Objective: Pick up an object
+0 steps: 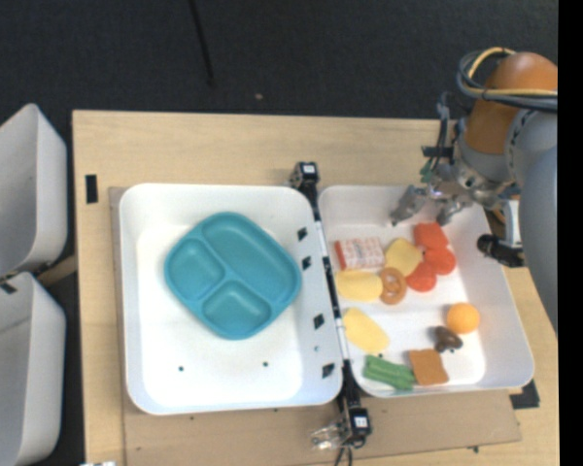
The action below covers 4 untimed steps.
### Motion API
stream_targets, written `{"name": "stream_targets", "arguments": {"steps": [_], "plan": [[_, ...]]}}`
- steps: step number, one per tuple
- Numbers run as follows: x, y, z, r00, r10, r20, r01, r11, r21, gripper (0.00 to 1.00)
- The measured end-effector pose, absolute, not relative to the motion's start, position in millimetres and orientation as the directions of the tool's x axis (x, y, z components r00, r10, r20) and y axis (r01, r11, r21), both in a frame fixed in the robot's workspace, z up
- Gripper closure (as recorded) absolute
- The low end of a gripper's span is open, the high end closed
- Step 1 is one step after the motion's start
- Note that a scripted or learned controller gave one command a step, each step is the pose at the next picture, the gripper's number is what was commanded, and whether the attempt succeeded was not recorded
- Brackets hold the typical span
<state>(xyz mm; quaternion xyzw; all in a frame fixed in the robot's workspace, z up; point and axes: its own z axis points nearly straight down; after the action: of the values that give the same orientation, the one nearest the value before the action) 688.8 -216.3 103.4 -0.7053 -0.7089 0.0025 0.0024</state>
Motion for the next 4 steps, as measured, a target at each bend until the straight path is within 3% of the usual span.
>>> {"name": "stream_targets", "arguments": {"steps": [1,3,4], "plan": [[689.4,-218.2,114.7,-0.008,1.0,-0.007,1.0,0.008,0.0,1.0],[697.5,-219.8,220.7,-0.002,1.0,-0.003,1.0,0.002,0.007,1.0],[698.2,-220.6,242.8,-0.005,1.0,-0.002,1.0,0.005,0.004,1.0]]}}
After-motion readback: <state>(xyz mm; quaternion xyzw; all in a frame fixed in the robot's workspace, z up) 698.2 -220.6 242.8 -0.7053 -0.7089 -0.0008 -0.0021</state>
